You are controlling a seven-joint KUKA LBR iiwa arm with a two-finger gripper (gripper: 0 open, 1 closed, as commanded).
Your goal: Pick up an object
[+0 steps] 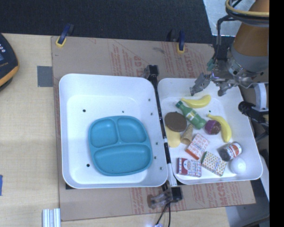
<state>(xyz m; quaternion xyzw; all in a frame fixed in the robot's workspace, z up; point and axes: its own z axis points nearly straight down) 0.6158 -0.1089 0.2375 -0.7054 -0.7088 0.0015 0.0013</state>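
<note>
Camera view shows us the gripper (211,84) with its jaws apart and holding nothing, over the far edge of the right bin (253,141), just above a yellow banana (197,100) lying beside a green bottle (190,114).

- My pincer (211,85) hangs over the far edge of the right bin (255,167), its fingers spread.
- Just before it lies a banana (196,100), then a bottle (190,114).
- A second banana (222,126) lies right of the bottle.
- The left bin (71,91) holds a divided plate (120,144).
</note>
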